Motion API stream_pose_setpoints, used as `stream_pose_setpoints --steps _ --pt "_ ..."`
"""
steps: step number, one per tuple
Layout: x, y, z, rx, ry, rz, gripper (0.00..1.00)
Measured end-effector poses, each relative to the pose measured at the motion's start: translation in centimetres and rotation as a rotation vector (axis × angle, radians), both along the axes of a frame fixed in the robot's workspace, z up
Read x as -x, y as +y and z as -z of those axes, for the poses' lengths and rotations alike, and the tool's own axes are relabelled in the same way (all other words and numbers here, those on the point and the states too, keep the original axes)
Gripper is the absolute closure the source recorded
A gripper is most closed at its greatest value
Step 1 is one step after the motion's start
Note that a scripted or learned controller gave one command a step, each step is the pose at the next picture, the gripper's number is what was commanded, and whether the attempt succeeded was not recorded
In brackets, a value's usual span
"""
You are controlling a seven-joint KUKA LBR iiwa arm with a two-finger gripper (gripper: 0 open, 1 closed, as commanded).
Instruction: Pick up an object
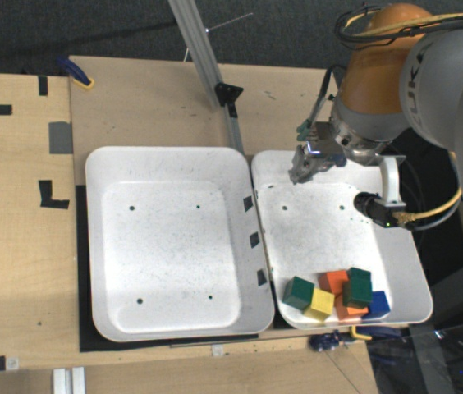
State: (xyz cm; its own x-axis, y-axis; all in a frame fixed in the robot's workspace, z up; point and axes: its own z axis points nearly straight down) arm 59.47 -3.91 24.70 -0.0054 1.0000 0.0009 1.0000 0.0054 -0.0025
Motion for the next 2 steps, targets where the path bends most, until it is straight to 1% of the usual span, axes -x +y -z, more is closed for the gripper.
stream_pose_setpoints --steps 1,2 --pt "1.7 5.2 1.6 0.000 0.002 0.000 1.00" --pt "2.3 9.6 1.8 0.000 0.000 -0.001 1.00"
